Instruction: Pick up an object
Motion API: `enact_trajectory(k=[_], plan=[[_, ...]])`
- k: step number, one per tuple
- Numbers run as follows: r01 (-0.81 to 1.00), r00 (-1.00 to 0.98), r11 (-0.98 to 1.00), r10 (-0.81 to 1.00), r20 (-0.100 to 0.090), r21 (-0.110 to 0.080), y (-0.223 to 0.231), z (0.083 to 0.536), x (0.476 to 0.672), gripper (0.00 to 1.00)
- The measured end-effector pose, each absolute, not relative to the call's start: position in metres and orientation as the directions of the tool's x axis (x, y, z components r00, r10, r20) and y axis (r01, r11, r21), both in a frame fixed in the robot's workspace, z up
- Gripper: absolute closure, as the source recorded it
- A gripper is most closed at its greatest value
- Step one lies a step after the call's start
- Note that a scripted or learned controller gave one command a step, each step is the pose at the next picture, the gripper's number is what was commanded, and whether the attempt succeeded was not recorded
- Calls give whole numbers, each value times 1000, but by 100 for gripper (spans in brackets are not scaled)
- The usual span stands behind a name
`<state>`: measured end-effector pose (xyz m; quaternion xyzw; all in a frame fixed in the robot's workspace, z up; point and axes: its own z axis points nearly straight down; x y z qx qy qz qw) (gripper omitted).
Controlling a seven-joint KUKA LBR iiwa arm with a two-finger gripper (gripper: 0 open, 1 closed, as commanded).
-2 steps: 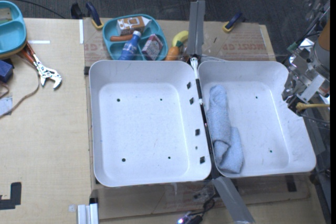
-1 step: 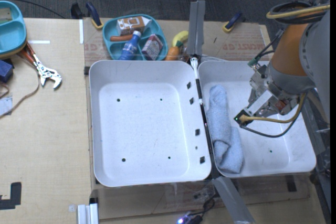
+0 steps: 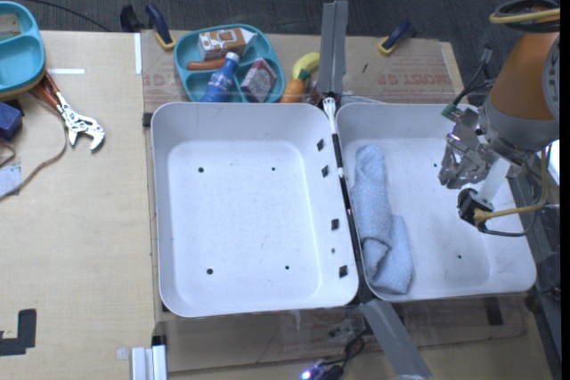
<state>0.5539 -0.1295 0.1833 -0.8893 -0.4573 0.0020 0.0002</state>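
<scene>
A blue towel (image 3: 381, 222) lies crumpled in the right bin (image 3: 499, 276). The end effector (image 3: 456, 166) hovers right of it (finger state indiscernible).

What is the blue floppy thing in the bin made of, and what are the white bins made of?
The blue floppy thing looks like soft cloth, maybe a towel: it is wrinkled, folded and matte, with a fuzzy-looking surface. It lies along the left side of the right bin. Both that bin and the left bin look like hard, smooth plastic, with rounded rims and a faint sheen, though painted metal can't be ruled out.
</scene>
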Motion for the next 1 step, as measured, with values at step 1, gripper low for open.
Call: enact_trajectory(k=[1], plan=[[813,582,-582,813,-6,-4,-131,192,554,100]])
